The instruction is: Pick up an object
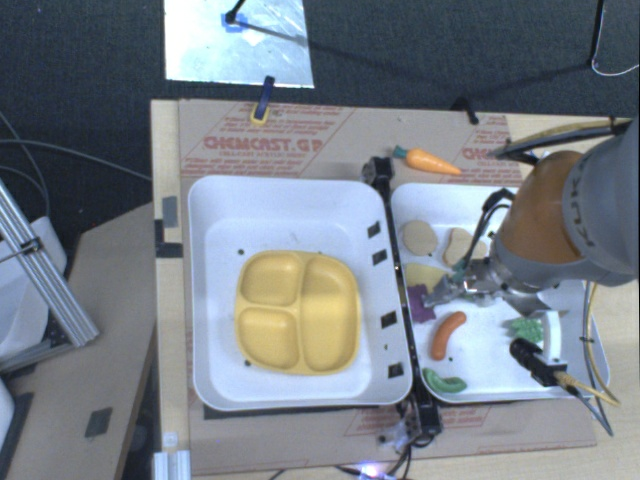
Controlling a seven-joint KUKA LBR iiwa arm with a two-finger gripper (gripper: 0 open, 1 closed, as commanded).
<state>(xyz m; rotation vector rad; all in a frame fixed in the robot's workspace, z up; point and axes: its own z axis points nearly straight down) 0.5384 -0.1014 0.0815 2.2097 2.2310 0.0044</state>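
So the gripper (447,290) is down in the right bin (478,200), right over a purple toy (419,302) by the bin's left wall. Honestly can't tell if it's grasping anything, it's too small and blurry there. An orange sausage-looking piece (447,334) lies just at 6 o'clock from the gripper, not touching it. A round tan cookie (419,236) sits around 11 o'clock, a green bit (445,381) further down at 6. The left bin (215,206) has a yellow divided tray (298,311), and a toy carrot (428,161) lies outside on the cardboard.
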